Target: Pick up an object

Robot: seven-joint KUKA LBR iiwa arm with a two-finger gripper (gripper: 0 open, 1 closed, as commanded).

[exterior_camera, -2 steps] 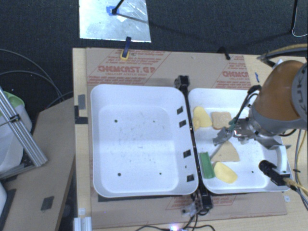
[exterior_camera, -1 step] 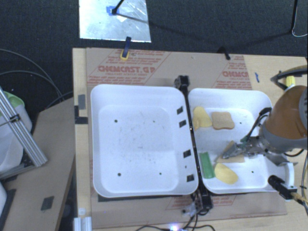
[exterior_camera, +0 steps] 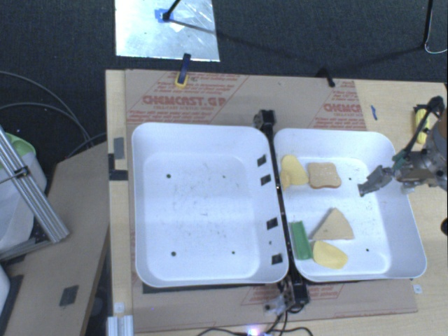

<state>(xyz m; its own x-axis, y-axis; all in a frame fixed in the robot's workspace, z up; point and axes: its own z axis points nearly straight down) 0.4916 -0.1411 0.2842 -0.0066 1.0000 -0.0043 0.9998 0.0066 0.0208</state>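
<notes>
Objects: we count five bits of toy food, all in the right bin point(exterior_camera: 399, 208), none lifted
Bread slice point(exterior_camera: 324, 176): tan, flat on the bin floor toward the far side, well apart from the gripper
Yellow piece point(exterior_camera: 294, 171): just beside the bread slice on its left, close to the wall between the bins
Tan wedge point(exterior_camera: 333, 226): triangular, lying nearer the front of the bin
Green stick point(exterior_camera: 300, 239): left of the wedge, lengthwise along the divider
Yellow lump point(exterior_camera: 330, 255): right in front of the wedge, nearly touching it
Gripper point(exterior_camera: 369, 183): we see it poking in over the bin's right side, dark tip pointing left; honestly we can't tell if it's open or closed, and nothing shows in it
Left bin point(exterior_camera: 203, 205): white, speckled floor
Bench point(exterior_camera: 231, 93): brown sheet with red printed lettering under both bins
</notes>
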